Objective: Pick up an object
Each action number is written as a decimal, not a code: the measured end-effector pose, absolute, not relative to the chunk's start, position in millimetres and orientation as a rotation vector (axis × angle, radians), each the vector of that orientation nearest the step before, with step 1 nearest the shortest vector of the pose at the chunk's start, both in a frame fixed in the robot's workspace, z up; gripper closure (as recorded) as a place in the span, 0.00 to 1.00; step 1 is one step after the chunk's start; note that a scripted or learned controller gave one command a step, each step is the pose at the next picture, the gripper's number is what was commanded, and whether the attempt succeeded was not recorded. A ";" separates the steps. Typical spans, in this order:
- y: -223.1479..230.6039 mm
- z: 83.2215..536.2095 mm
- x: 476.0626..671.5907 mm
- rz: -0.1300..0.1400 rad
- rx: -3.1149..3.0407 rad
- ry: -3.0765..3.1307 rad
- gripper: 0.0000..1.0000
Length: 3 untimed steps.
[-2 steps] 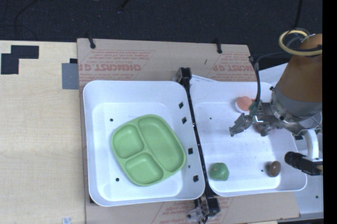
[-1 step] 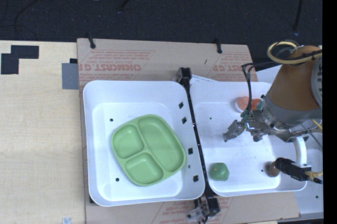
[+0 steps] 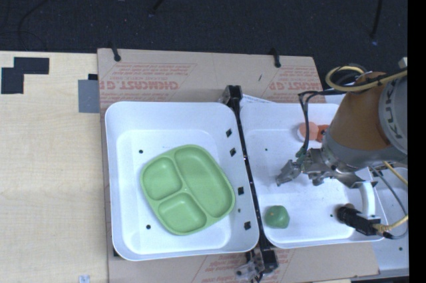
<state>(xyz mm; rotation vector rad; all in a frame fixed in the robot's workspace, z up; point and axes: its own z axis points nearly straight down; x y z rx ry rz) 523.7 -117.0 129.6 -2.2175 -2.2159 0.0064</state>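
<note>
The left bin [image 3: 126, 125] holds a green divided plate [image 3: 186, 190]; the right bin [image 3: 313, 225], a green ball [image 3: 276, 216].

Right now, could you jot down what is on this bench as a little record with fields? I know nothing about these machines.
left bin: holds a green divided plate, three compartments
right bin: holds a small green object near the front wall and an orange object at the far side, partly hidden by the arm
arm: reaches in from the right, over the right bin
tool: over the right bin's floor, between the two objects, apart from both
held: nothing seen in the tool
</note>
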 end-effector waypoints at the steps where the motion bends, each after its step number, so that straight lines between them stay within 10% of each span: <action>1: -118.6 141.9 524.0 0.004 -2.226 -2.210 1.00; 3: -126.1 209.4 516.2 0.000 -2.224 -2.218 1.00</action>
